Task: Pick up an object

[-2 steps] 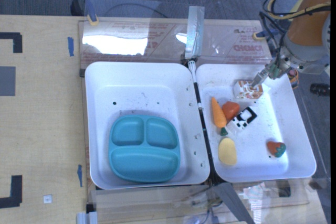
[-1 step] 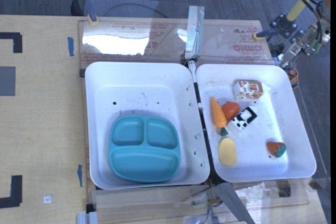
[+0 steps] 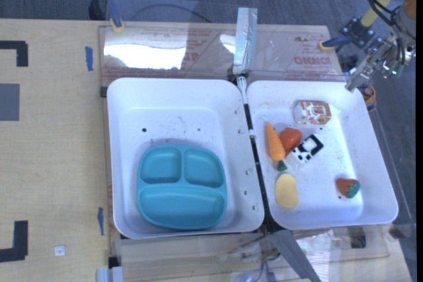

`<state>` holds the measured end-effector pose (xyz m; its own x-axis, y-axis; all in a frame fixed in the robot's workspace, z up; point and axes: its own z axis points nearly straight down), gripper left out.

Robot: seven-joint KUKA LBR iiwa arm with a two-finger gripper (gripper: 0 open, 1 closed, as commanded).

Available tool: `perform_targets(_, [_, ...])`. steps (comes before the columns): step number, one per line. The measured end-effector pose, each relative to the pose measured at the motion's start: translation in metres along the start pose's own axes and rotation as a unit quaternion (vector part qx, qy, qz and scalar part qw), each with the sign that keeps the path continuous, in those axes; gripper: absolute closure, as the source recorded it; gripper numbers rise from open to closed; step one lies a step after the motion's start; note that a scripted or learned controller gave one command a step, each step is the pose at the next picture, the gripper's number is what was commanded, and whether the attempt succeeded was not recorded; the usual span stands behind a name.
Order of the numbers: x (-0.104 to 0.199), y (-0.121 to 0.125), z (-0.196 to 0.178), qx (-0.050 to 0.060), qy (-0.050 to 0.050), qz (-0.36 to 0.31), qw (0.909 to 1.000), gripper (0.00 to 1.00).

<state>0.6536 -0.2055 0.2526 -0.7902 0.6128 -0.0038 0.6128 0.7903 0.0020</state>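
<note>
The gripper (image 3: 362, 78) hovers above the right white bin's (image 3: 380, 142) far corner — grip state unreadable; it should descend squarely over the isolated pale yellow plastic lemon (image 3: 286, 189).

Right bin (image 3: 377, 142), frame's right half, holds loose objects. Small white-orange carton (image 3: 312, 111) upper centre. Orange carrot (image 3: 275, 142) lying lengthwise, touching red-orange piece (image 3: 291, 137). Black-white block (image 3: 307, 148) just beside them. Yellow oval piece (image 3: 286, 191) lower centre. Red-green strawberry (image 3: 347, 187) lower right, apart.
</note>
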Motion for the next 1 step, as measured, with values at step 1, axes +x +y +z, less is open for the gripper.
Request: perform_targets(1, [0.0049, 0.0209, -0.0794, -0.002, -0.005, -0.047, 0.9989, 1.00])
